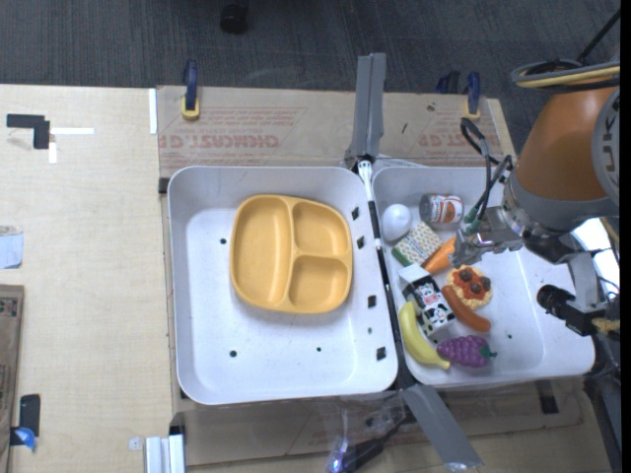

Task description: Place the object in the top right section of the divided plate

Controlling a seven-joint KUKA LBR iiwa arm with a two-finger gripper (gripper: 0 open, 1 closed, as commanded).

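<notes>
While the task names no single object, we see a heap of toy food in the right bin (pixel 562 358): a white ball (pixel 395 221), a small can (pixel 441 209), a carrot (pixel 440 255), a little pizza piece (pixel 471 284) with a sausage (pixel 468 306) just below it, a black-and-white carton (pixel 431 303), a banana (pixel 418 336) and a bunch of purple grapes (pixel 464 351). They lie crowded together, many touching, in the left half of that bin.

Our gripper (pixel 471 247) hangs over the upper part of this heap, just beside the carrot and above the pizza piece; whether it is closed or parted we cannot tell, and nothing shows plainly between its tips. The grey arm with its orange band (pixel 562 141) reaches in from the right.

We find the yellow divided plate (pixel 290 254) in the left bin (pixel 207 363), lying flat near its upper middle, one long section on the left and two smaller ones on the right. Both bins sit side by side on the bench (pixel 79 264), on a sheet of cardboard (pixel 266 126).
</notes>
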